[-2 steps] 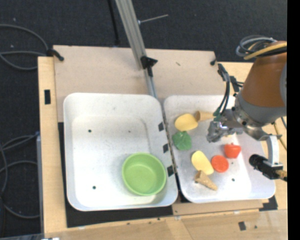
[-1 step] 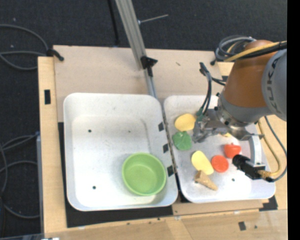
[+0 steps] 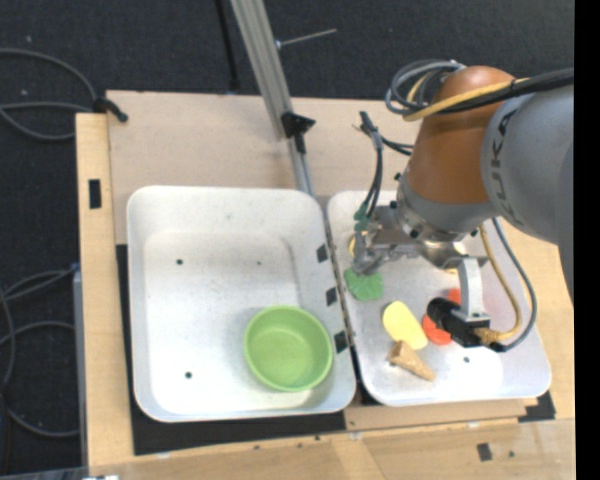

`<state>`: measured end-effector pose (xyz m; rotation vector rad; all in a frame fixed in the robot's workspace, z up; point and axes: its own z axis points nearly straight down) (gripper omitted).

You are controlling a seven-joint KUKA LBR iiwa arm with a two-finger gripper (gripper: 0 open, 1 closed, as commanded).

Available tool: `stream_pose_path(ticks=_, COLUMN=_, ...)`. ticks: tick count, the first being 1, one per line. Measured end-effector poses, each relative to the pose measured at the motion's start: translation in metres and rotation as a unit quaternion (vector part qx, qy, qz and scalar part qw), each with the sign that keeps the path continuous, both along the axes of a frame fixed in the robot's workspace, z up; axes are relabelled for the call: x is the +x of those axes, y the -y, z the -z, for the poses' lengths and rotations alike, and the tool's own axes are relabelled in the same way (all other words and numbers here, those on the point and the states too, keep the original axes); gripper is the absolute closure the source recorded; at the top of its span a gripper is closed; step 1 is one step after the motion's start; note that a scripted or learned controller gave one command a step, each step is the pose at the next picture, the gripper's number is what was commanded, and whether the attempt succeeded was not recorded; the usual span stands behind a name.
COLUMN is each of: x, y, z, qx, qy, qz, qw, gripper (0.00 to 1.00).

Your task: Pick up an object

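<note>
Overhead, the grey arm [image 3: 525, 138] with its orange band reaches in from the right and hangs over the right bin [image 3: 520, 373], its gripper [image 3: 363, 260] low at that bin's left edge, just above a flat green piece [image 3: 364, 287] that lies against the left wall. Whether the gripper is open or closed cannot be told, and nothing is visibly held. Near the bin's front edge lie a yellow object [image 3: 404, 323], a tan cone-like piece [image 3: 411, 361] just in front of it, and an orange-red object [image 3: 438, 330] beside a black part. A green bowl [image 3: 288, 347] sits upright in the front right corner of the left bin [image 3: 180, 268]
</note>
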<state>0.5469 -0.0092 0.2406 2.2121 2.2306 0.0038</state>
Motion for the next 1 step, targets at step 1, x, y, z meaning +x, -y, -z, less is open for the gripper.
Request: stream_pose_path(ticks=1, x=-0.0002, y=-0.0516, z=0.0102, qx=-0.0006, qy=-0.002, qz=0.001, qw=1.0000, gripper=1.00)
